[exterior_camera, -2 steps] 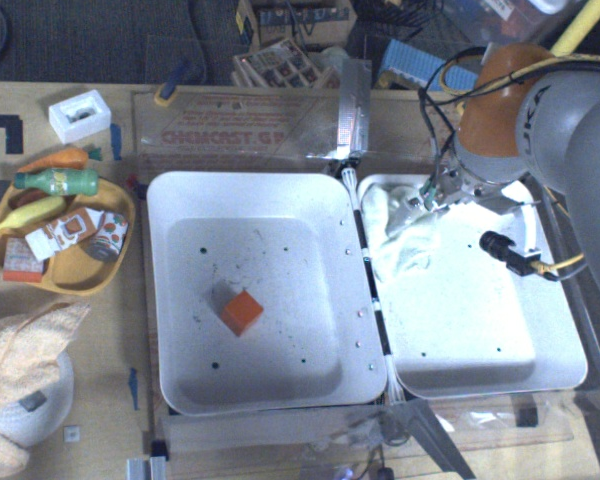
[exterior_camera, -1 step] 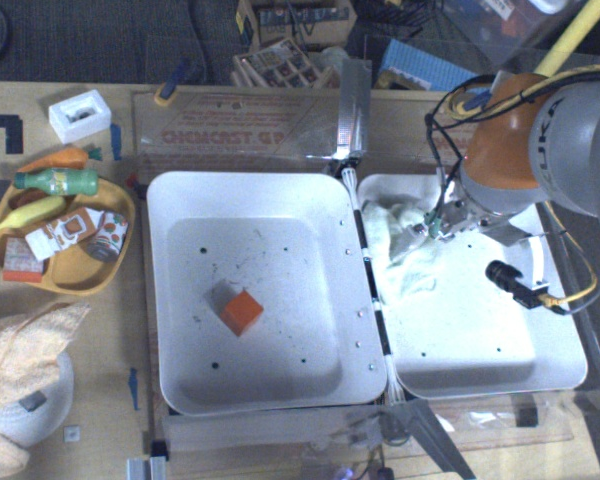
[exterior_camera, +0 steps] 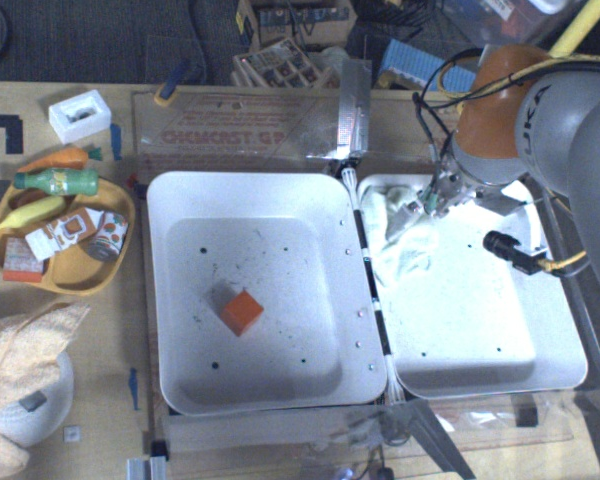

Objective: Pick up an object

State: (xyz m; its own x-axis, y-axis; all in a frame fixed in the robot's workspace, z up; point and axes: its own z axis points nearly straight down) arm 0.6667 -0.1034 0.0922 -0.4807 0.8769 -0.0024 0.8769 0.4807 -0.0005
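The wooden counter [exterior_camera: 100,388] is carrying two shallow white bins side by side, most likely so that things can be moved from one to the other. The grey arm [exterior_camera: 565,128] is reaching in from the right, and dark lettering on its casing is showing, seemingly the maker's name, though it is too slanted to read surely. The left bin [exterior_camera: 170,268] is holding a lone orange block [exterior_camera: 243,312] near its middle, well apart from the arm. The right bin [exterior_camera: 520,368] is holding a crumpled white wad [exterior_camera: 405,253] against its left wall. A clear panel [exterior_camera: 240,133] behind the left bin is bearing reddish writing, too blurred to make out. A yellow bowl [exterior_camera: 70,276] at the left is keeping toy foods together. The gripper [exterior_camera: 432,203] is hanging over the wad's upper end, apparently aiming for it; whether it is open or closed I cannot tell.
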